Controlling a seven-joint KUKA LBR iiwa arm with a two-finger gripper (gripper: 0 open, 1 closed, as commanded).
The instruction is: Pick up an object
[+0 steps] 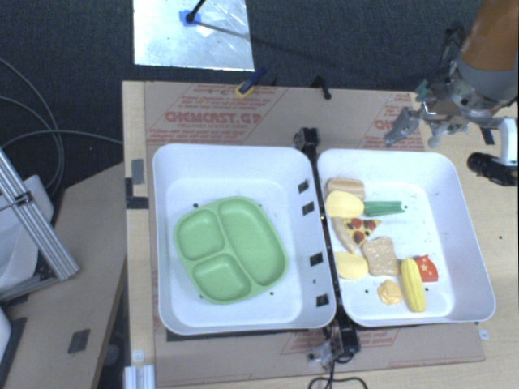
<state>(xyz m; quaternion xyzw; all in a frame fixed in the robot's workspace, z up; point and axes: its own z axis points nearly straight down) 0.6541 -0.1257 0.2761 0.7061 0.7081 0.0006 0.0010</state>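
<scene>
My gripper (415, 131) hangs above the cardboard just past the far edge of the right bin (458, 217), open with nothing between its fingers. Several toy foods lie in the left half of that bin: a tan bun (345, 187), a yellow lemon (343, 205), a green vegetable (384, 208), a pizza slice (359, 232), a slice of toast (379, 255), a pale yellow piece (351, 266), a corn cob (412, 284), a red piece (428, 269) and a small yellow piece (389, 292). The gripper is well above and behind all of them.
The left bin (186, 168) holds a green divided plate (230, 248). Black clips (316, 258) join the bins along the middle wall. A shiny metal sheet (190, 23) lies on the dark floor behind the bench.
</scene>
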